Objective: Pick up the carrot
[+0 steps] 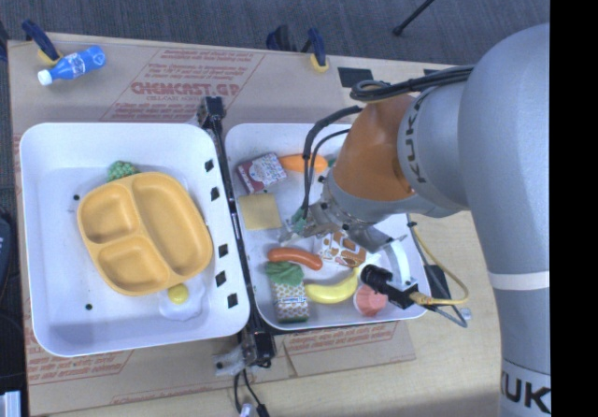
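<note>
A: Carrot (297,163) status: it lies near the far wall of the right bin (245,146), and the pincer is not on it.

B: Where is your pincer (318,219)?

A: Low over the middle of the right bin, under the orange band of the arm (439,153). You cannot tell from this view whether it is open or closed; the wrist hides it. Nothing is visibly gripped.

B: What lies around it?

A: Just beside it, a cheese slice (259,211), a sausage (295,258) and a patterned packet (338,250). Further toward you, a banana (332,291) and a green box (290,294). A small red carton (261,171) sits next to the carrot. The left bin (37,219) holds a yellow divided plate (140,231).

B: How does the carrot look?

A: Orange, slim, lying flat on its side, its right end hidden behind the arm. Judgement: lying flat beside the wall, it will likely want a grip across its width, and the carton leaves little room.
</note>
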Controlling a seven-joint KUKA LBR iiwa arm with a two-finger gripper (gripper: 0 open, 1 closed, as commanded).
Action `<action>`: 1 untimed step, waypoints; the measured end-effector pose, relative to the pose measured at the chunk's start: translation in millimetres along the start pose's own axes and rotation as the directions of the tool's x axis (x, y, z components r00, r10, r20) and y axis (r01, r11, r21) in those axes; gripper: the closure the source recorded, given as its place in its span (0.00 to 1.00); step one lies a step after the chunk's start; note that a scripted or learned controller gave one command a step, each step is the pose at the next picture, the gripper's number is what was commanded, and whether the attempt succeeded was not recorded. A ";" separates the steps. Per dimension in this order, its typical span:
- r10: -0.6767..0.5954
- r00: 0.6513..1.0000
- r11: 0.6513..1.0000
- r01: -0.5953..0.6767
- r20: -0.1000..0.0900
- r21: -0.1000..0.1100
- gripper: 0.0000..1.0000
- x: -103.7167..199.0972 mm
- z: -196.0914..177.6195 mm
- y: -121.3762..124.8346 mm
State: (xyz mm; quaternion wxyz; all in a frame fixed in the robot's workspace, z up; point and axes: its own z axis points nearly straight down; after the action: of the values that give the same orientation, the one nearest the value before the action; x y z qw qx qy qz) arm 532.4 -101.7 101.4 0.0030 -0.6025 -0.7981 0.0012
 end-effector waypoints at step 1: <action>0.086 0.996 0.996 -0.086 0.001 -0.002 1.00 -69.9 -4.9 -64.7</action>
State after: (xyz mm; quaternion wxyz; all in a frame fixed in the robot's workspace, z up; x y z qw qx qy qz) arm 489.4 -186.7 106.5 0.0017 -0.6361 -0.7716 0.0009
